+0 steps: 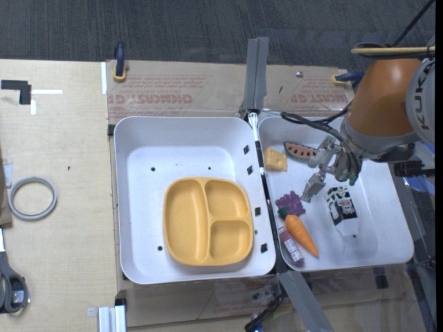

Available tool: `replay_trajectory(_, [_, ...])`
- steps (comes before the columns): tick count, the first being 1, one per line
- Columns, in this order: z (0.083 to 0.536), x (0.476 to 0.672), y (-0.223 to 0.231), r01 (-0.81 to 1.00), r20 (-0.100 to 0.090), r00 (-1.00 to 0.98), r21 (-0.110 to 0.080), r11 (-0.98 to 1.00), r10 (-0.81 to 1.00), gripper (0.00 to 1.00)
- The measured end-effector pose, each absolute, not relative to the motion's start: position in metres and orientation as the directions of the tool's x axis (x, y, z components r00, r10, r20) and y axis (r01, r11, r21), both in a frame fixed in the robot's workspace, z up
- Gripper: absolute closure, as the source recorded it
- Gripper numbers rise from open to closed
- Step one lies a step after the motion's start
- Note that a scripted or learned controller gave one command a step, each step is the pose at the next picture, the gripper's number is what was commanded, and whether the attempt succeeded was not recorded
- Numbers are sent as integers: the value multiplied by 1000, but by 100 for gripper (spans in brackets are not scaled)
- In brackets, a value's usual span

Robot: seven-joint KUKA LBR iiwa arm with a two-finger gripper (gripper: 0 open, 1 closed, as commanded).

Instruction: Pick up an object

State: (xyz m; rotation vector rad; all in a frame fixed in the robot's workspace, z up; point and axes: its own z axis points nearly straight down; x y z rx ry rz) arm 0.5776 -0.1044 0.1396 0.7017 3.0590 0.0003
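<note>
My gripper [327, 180] hangs over the middle of the right bin [387, 247], open with nothing between its fingers. Just below and left of it lie purple grapes [291, 203] and an orange carrot [302, 234]. A black-and-white object [341, 206] sits directly under the gripper's right side. A watermelon slice [301, 151] and a yellow block [276, 160] lie up and to the left of the gripper. A small red-and-purple packet [291, 247] rests against the bin's left wall.
The left bin [138, 158] holds a yellow divided plate [208, 220]. On the bench to the left lie a grey tape roll [31, 198] and scissors [10, 290]. A blue clamp [120, 61] stands at the back.
</note>
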Motion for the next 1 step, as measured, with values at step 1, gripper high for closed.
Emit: replay_trajectory(1, [99, 649, -117, 591, -6, -807, -1, 807, 591, 0])
